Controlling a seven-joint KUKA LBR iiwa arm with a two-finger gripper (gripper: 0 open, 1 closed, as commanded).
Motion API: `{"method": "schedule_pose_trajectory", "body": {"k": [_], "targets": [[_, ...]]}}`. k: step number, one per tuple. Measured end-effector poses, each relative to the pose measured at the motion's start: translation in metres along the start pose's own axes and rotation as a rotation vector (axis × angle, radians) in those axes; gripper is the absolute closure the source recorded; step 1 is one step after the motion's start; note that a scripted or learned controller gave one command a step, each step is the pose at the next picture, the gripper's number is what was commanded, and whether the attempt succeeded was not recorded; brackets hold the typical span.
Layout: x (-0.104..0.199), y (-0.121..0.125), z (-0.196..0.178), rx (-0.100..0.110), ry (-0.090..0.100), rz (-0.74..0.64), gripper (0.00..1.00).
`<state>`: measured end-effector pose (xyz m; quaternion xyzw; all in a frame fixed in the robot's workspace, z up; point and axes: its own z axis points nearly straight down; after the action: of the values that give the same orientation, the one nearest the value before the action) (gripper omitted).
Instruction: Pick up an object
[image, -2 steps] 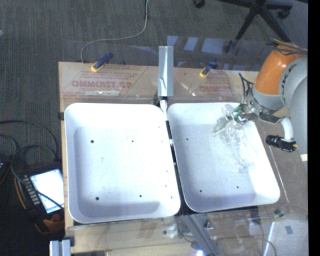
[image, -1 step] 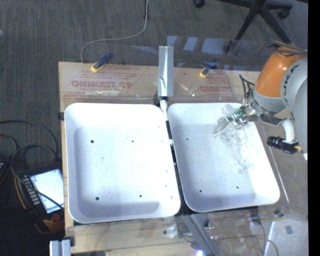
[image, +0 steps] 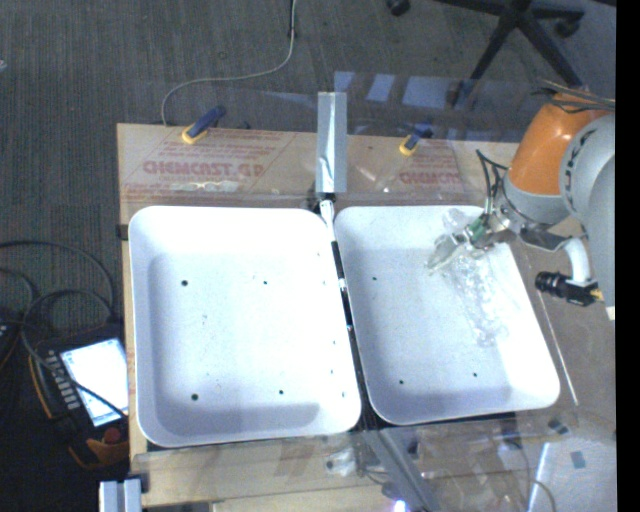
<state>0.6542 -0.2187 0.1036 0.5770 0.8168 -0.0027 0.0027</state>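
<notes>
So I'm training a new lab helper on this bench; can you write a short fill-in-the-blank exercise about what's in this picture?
1. The bench holds ____ shallow white bins side by side.
2. The clear crinkled plastic object lies in the ____ bin of the camera view.
3. The band above the arm's wrist is ____ in colour.
4. The pincer is over the ____ edge of the bin that holds the plastic object.

Missing words: two; right; orange; far
</notes>
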Motion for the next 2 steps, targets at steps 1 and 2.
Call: {"method": "schedule_pose_trajectory", "body": {"k": [1, 2], "targets": [[-0.0036, 0.0036, 0.0003, 0.011, 0.011, -0.004, 0.00], [-0.0031, 0.0013, -0.0082, 0.022, 0.015, -0.004, 1.00]]}}
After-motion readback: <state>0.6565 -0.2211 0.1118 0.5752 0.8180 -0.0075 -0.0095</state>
